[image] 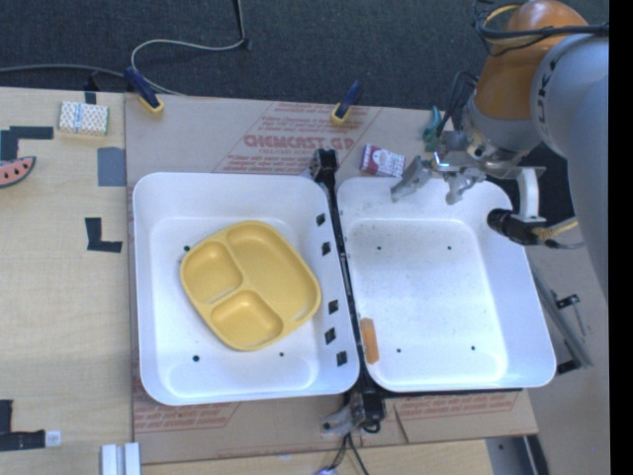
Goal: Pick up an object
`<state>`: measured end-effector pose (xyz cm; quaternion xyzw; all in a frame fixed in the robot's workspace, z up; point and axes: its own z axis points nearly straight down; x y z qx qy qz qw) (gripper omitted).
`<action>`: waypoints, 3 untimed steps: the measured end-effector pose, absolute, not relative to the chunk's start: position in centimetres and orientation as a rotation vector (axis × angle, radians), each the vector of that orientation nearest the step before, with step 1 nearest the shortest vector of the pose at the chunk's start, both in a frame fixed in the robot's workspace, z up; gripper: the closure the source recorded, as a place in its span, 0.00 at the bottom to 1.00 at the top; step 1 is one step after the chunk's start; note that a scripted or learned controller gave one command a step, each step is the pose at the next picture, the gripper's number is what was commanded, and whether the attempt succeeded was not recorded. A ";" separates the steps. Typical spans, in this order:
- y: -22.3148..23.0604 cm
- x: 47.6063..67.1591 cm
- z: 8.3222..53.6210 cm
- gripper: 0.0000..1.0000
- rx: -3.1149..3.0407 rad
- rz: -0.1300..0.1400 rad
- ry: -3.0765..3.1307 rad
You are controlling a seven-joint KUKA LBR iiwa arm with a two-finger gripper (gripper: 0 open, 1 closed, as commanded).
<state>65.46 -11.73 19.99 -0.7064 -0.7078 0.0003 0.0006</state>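
Nearest to my camera, a small orange piece (369, 340) lies at the left wall of the right bin (514, 364), close to its front. In the left bin (158, 364) a yellow divided plate (249, 283) rests flat near the middle, three compartments facing up. These are the two candidates for the pick.

Farther back, the tool (430, 184) hangs above the rear rim of the right bin. I see its two fingers spread apart with nothing between them. It is well apart from both candidates.

Procedure, as I judge it:
1. Select the orange piece; it sits in the bin the tool is already over.
2. Travel toward the front left of that bin before descending.
3. Turn the fingers so they close along the wall, not across it; the wall leaves little room on one side.
4. Lift only after closing, and confirm the piece rises with the fingers.

Beyond the bins, brown cardboard (287, 137) covers the table. A small red-and-white packet (381, 160) lies on it behind the dividing rim. Two blue-and-yellow clamps (144, 88) hold its far edge, and dark carpet (297, 18) with a cable lies past that.
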 end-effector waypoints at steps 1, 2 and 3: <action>-10.9 66.3 8.5 0.00 -2.219 0.000 -2.225; -10.9 66.3 9.6 1.00 -2.218 -0.001 -2.228; -10.9 66.3 9.6 0.00 -2.218 -0.001 -2.229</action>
